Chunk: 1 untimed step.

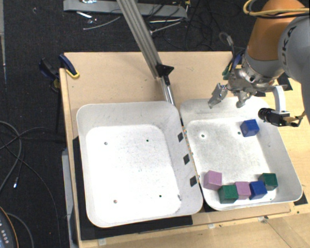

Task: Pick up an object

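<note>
Blue cube [249, 128] sits alone in the right bin [234, 150]; the tool [229, 98] above hangs spread, gripping nothing.

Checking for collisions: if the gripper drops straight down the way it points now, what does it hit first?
Likely bare floor at the far edge of the right bin. The gripper hangs open there, and the blue block sits off to the side. Depth is hard to judge.
</note>
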Available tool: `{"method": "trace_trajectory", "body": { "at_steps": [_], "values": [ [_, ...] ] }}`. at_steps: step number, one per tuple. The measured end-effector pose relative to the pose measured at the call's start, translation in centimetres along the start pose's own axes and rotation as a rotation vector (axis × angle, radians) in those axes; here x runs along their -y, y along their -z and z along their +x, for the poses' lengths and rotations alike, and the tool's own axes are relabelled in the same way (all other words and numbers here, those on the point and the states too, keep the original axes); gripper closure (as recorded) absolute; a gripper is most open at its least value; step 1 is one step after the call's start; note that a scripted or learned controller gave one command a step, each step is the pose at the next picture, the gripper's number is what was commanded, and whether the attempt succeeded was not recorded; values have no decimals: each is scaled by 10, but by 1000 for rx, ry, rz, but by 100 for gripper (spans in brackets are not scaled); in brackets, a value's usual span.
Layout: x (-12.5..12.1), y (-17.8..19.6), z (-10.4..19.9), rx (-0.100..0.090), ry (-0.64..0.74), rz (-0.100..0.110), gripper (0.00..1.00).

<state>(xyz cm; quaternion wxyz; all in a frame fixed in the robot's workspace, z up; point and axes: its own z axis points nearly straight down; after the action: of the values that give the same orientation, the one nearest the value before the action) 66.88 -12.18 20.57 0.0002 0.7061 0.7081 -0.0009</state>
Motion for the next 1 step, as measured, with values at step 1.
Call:
{"method": "trace_trajectory", "body": {
  "at_steps": [1],
  "values": [
    [7, 4, -57, 3, -8, -4, 0]
  ]
}}
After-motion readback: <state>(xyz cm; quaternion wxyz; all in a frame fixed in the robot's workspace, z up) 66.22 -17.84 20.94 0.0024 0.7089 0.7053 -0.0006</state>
